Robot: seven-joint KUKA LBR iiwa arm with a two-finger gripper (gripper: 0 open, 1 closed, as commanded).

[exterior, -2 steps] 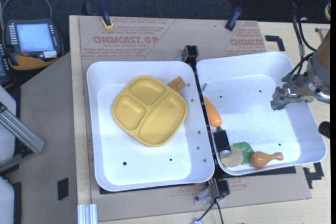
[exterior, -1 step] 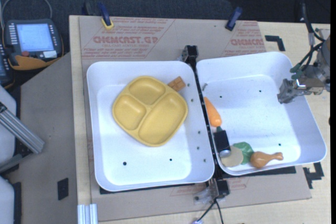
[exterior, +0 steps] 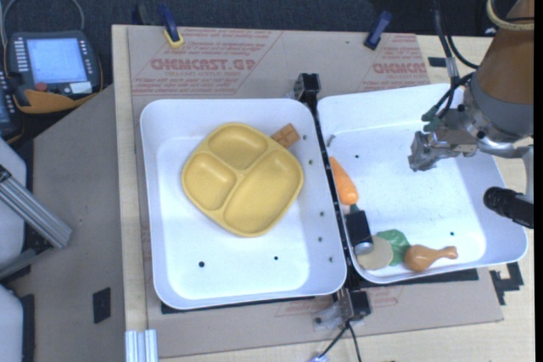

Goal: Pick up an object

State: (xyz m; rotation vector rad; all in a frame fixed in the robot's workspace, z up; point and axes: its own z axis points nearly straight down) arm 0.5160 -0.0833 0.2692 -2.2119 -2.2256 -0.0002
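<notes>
Camera view, arm: the grey arm with its orange band reaches in from the right, above the right bin [exterior: 475, 208].
Camera view, gripper: the gripper [exterior: 422, 155] hangs over the upper middle of the right bin, above bare white floor; nothing shows between its tips, and whether it is spread or closed I cannot tell.
Camera view, things to pick in the right bin: an orange carrot [exterior: 343, 180] lies along the left wall; below it a black block [exterior: 357, 226]; at the front edge a pale round disc [exterior: 377, 253] overlaps a green piece [exterior: 394, 240], and a tan drumstick [exterior: 427, 253] lies just beside them to the right. All sit well apart from the gripper, toward the near-left corner.
Camera view, left bin: the left bin [exterior: 170, 258] holds a yellow divided plate [exterior: 243, 179], with a small brown block [exterior: 285, 135] touching its upper right rim.
Camera view, in the way: the divider between the bins runs just beside the carrot and the black block; the disc, green piece and drumstick crowd against the front wall.
Camera view, surroundings: a cardboard sheet [exterior: 212, 59] lies under both bins; a handheld pendant with a screen [exterior: 53, 64] sits at far left.
</notes>
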